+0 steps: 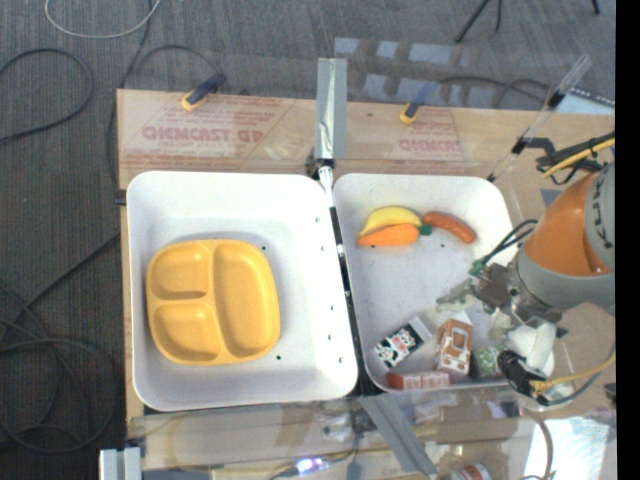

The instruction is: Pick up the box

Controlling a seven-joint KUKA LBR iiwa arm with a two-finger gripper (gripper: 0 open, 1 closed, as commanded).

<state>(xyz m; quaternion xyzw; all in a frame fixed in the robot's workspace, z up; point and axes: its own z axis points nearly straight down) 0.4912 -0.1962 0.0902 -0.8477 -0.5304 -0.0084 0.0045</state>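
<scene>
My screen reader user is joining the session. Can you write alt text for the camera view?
The grey arm's gripper hangs over the right bin, above small boxes clustered at its near edge, holding nothing visible. A banana, carrot and sausage lie at that bin's far side; the left bin holds a yellow divided tray.

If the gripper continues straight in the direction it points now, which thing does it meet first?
Probably the small brown-and-white box, which lies just below-left of the gripper in the right bin. Depth is unclear, so it might reach the bin floor beside it instead.
</scene>
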